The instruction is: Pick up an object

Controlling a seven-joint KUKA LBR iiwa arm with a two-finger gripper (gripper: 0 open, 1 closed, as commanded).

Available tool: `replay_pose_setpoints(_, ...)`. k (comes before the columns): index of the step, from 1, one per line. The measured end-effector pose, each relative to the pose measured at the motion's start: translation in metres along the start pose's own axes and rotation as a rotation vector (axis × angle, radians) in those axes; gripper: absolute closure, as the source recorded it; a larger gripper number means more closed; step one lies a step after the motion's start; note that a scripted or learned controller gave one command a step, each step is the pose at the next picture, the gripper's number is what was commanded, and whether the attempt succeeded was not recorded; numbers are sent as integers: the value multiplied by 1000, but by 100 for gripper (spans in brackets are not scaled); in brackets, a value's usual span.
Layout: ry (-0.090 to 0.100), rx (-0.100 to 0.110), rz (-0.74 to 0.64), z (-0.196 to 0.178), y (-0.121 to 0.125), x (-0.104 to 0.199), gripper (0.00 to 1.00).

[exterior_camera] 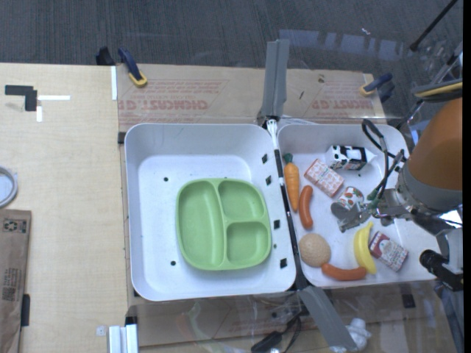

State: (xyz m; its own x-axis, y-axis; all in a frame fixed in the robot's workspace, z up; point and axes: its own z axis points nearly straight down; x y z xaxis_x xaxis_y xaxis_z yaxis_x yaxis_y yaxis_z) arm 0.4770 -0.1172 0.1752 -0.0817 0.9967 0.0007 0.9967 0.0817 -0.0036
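Note:
The right bin holds several toy foods: an orange carrot, a red sausage, a tan round bun, an orange-red hot dog, a yellow banana, a red-and-white carton, a pink wafer box, a black-and-white cow and a small printed packet. My gripper hangs low over the middle of this bin, between the sausage and the banana and just below the packet. Its fingers stand open with nothing between them.
The left bin holds a green divided plate. A grey post rises behind the seam between the bins. Blue-and-yellow clamps sit on the cardboard at the back. The arm's orange band looms at the right.

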Motion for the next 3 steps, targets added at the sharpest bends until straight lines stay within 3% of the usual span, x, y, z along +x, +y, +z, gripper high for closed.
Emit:
replay_pose_setpoints(1, 0, -2, -152, 84, -5, -60, 0)
replay_pose_setpoints(2, -1, -3, -216, 84, 45, -46, 0)
replay_pose_setpoints(3, -2, -5, -212, 74, 45, -47, 100)
